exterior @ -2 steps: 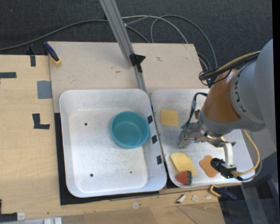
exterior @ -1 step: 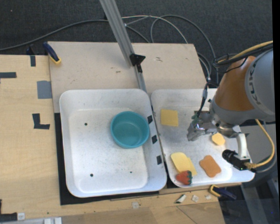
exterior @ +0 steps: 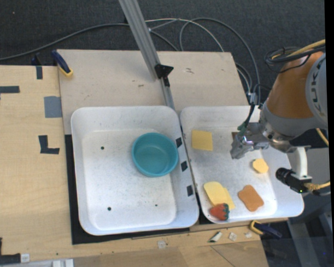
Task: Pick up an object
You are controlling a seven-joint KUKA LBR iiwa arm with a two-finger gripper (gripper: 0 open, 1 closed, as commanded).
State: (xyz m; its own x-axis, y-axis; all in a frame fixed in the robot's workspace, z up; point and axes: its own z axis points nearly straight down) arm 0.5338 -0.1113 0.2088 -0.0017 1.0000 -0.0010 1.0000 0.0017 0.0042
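Observation:
My gripper (exterior: pixel 240 148) hangs over the middle of the right bin (exterior: pixel 221 114), reaching in from the right below the orange wrist band. A pale yellow square (exterior: pixel 201 140) lies to its left. A small yellow piece (exterior: pixel 260 166) sits just right of and below the gripper. Along the bin's front lie a yellow slab (exterior: pixel 218 192), a red strawberry-like piece (exterior: pixel 219 212) and an orange piece (exterior: pixel 250 198). A teal bowl (exterior: pixel 154 153) stands in the left bin (exterior: pixel 92 176). I see nothing between the fingers.
A metal pole (exterior: pixel 147 46) slants up from the seam between the bins. Cables (exterior: pixel 218 30) loop over the back of the bench. A blue and yellow clamp (exterior: pixel 62 62) sits at the board's back left corner.

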